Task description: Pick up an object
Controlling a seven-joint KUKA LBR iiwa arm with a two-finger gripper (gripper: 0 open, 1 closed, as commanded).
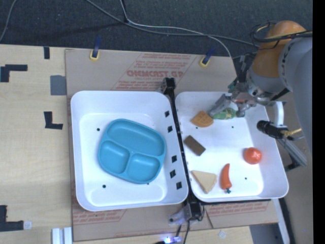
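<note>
Camera view | gripper (227, 107) in right bin (264, 187) | closed on green object (223, 115)

Two bins (81, 136) — one tray (132, 150), six foods (202, 119)

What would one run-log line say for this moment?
arm: in right bin | gripper: low at back, over green item | grasp: unclear | blue tray: left bin

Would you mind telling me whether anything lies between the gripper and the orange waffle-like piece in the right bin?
Nothing visible does. The gripper sits at the back of the right bin, just right of the orange waffle-like piece, with a small green item right by its tip. The brown block lies nearer the front.
</note>
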